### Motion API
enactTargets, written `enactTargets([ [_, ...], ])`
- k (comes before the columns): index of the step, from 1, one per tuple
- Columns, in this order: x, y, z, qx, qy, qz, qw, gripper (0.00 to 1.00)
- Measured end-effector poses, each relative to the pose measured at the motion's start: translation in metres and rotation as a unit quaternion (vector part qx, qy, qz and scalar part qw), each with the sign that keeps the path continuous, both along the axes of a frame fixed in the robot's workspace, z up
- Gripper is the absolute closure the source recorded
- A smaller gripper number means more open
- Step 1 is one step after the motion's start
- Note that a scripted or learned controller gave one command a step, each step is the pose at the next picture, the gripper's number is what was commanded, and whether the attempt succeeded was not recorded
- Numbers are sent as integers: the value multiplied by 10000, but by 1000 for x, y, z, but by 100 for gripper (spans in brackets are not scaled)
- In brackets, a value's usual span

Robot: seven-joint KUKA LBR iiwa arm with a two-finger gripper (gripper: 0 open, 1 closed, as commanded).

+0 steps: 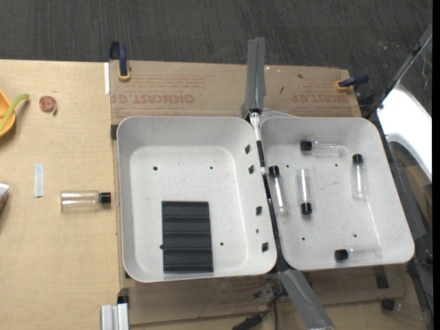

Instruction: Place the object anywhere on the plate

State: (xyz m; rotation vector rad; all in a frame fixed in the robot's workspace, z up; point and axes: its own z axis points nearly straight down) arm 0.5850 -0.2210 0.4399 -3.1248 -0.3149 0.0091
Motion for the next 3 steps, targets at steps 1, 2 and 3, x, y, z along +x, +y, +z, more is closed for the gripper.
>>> enactTargets([
  [1,67,-1,0,-1,-2,13,10000,0],
  [2,2,-1,0,3,-1,-1,10000,0],
  [3,61,44,-1,1,-4,-2,10000,0],
])
